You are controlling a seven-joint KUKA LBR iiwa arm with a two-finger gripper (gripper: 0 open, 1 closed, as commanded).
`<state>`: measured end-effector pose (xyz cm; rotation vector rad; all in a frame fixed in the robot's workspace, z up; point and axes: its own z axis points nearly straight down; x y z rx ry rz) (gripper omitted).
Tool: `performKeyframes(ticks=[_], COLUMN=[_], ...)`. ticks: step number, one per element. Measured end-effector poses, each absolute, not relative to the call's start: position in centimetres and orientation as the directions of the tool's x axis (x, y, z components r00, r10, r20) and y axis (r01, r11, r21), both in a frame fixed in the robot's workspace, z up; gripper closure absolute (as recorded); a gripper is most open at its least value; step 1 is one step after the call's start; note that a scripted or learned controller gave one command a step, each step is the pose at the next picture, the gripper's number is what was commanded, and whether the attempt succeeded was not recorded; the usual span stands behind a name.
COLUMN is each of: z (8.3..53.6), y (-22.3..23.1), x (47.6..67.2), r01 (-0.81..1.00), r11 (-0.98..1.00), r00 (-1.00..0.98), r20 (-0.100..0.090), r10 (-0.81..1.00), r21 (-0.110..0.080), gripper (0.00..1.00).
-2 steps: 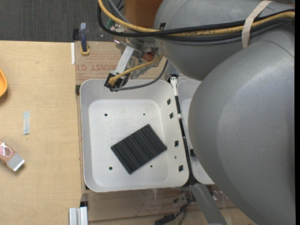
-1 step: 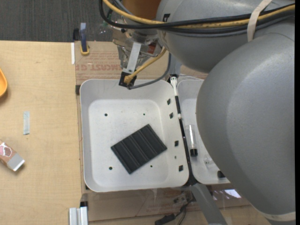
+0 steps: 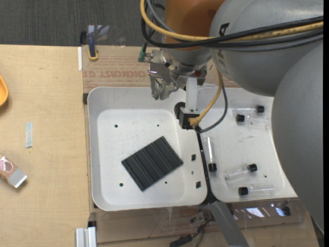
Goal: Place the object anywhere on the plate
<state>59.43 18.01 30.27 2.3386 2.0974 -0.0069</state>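
I see the dark ribbed plate (image 3: pixel 152 163) lying flat and tilted in the left bin (image 3: pixel 100 153). In the right bin (image 3: pixel 272 153), 4 clear tubes (image 3: pixel 248 169) with black caps lie scattered. Farther back, the gripper (image 3: pixel 163 89) hangs over the left bin's far rim; I cannot tell how it stands.

My bench (image 3: pixel 41 102) is pale wood. On it sit two white bins, the left bin (image 3: pixel 100 189) at six o'clock, the right bin (image 3: pixel 267 153) at four.
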Motion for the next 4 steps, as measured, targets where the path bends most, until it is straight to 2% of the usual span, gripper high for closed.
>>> performKeyframes(ticks=[1,2,3,4], z=[32.1,27.2,27.4,24.5], y=[13.5,19.5,20.2,21.8], x=[57.3,57.2,57.2,62.6], r01=[0.973,0.859,0.827,0.728], r11=[0.231,0.512,0.562,0.686], r00=[-0.231,-0.512,-0.562,-0.686], r20=[-0.002,0.000,-0.001,-0.002], r10=[0.973,0.859,0.827,0.728], r21=[-0.002,-0.003,-0.002,-0.001], gripper=[1.00,1.00,1.00,1.00])
